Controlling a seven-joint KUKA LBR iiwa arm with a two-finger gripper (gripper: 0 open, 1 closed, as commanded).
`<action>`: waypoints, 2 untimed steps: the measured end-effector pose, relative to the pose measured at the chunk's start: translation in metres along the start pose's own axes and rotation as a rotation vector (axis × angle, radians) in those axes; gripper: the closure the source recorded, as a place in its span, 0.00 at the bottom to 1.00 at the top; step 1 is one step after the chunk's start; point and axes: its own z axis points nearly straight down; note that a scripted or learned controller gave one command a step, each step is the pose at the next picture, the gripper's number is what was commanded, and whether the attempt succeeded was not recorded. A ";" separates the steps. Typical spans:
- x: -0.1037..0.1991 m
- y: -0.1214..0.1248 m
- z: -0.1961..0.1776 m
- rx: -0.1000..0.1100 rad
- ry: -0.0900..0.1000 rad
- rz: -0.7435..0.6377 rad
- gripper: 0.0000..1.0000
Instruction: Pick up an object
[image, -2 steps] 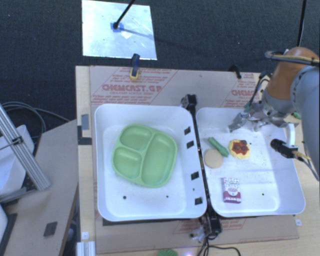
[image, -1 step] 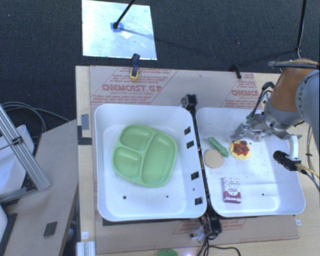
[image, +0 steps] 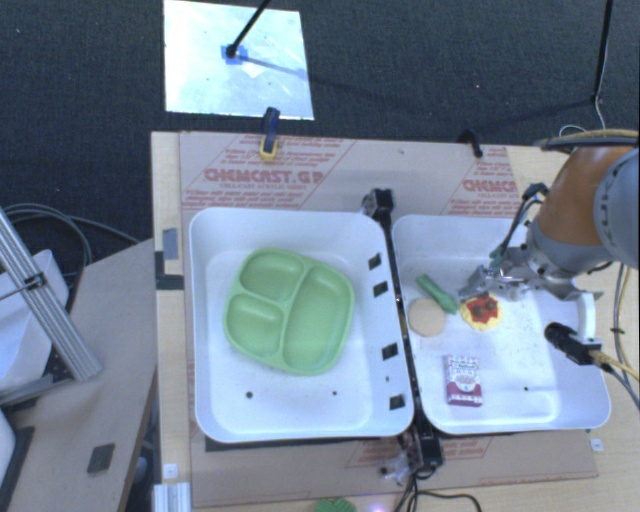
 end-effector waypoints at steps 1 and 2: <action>-0.035 0.051 -0.001 -0.008 -0.003 -0.004 0.00; -0.034 -0.016 0.000 0.002 0.001 0.001 0.00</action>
